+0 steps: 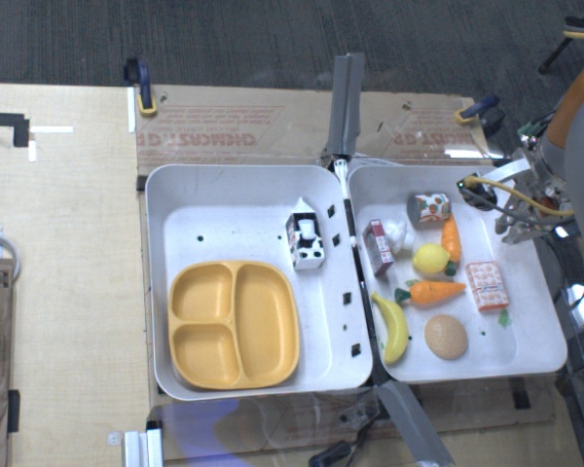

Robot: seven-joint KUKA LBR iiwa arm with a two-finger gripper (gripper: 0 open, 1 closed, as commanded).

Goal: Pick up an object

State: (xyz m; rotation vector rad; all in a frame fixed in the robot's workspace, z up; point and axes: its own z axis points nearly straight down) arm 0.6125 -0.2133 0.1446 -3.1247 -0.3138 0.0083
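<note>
Currently, the surface point(68, 261) carries two shallow white bins side by side. The left bin point(175, 202) holds a yellow divided plate point(236, 323) in its near left part and a small black-and-white carton point(306, 240) standing near its right wall, apart from the plate.

The right bin point(535, 348) holds the candidate pick objects:
- a dark red box point(379, 247) at the left, lying just beside the dividing wall;
- a small printed can point(429, 208) at the far centre;
- a lemon point(431, 259) at the centre, touching an upright carrot point(452, 240) on its right;
- a second carrot point(435, 292) lying flat just near of the lemon;
- a banana point(393, 328) at the near left, curving along the bin wall;
- a brown egg-shaped object point(447, 338) at the near centre, just right of the banana;
- a red-and-white packet point(487, 286) at the right, just beside the flat carrot's tip.

The arm point(574, 115) enters from the right. The pincer point(526, 224) is located at the far right rim of the right bin, beside yellow and black cabling. It is apart from every object in the bin and nothing is visible between its fingers. Whether the fingers are open or closed cannot be determined at this resolution.
</note>
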